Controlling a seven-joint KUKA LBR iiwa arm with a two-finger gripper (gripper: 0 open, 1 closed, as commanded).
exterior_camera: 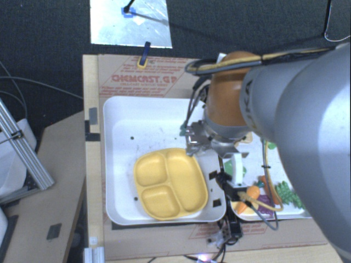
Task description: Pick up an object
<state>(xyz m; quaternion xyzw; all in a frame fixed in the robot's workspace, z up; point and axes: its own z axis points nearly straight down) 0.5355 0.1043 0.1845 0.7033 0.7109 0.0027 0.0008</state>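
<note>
One yellow plastic tray with three compartments (170, 184) lies flat in the lower middle of the frame, inside the left white bin (118, 147), close against its lower right corner. It looks light, stiff and smooth, probably slippery, so I would judge its thin raised rim the best hold, perhaps the upper right edge. Just above that edge hangs the pincer (193, 143); whether it grips anything I cannot tell.

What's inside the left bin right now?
A yellow divided tray lies in the left bin, toward its near side; the bare floor shows a few dark specks. The arm covers the bin's right edge, so anything there is hidden.
</note>
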